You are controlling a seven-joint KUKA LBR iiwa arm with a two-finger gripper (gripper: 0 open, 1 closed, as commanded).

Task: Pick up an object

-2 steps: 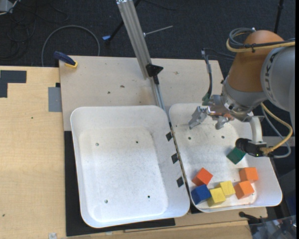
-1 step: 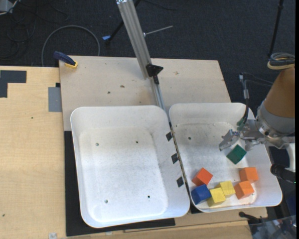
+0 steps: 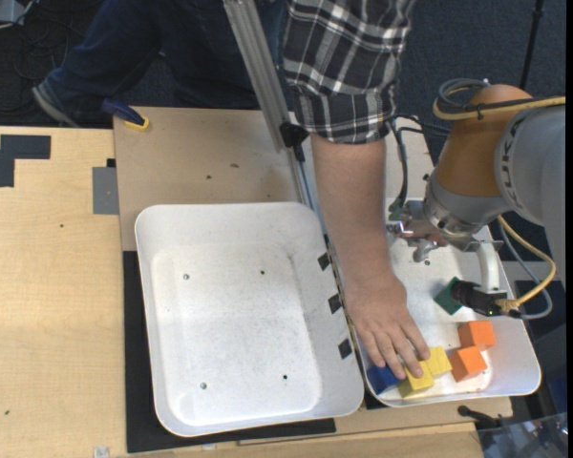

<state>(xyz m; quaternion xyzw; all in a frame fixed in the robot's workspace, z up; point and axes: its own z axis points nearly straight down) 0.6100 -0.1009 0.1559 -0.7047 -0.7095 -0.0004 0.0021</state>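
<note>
From my remote seat: left bin [image 3: 172, 246] has open room. A person's hand [image 3: 387, 337] lies in the right bin [image 3: 525, 375], fingertips on the blue block [image 3: 384, 378] and yellow blocks [image 3: 425, 368]. Orange blocks [image 3: 473, 349] sit about 5 o'clock from the tool [image 3: 422, 246], green block [image 3: 449, 297] nearer. Can't tell the tool's opening or load.

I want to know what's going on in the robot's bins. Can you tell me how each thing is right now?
Person's hand: reaching into the right bin, fingers on the blocks.
Blue block: under the fingertips.
Yellow blocks: lying side by side, touched by the hand.
Orange blocks: lying together, untouched.
Green block: lying alone.
Right bin: holding all the blocks.
Left bin: sitting flat beside it.
Pincer: hanging above the right bin.
</note>
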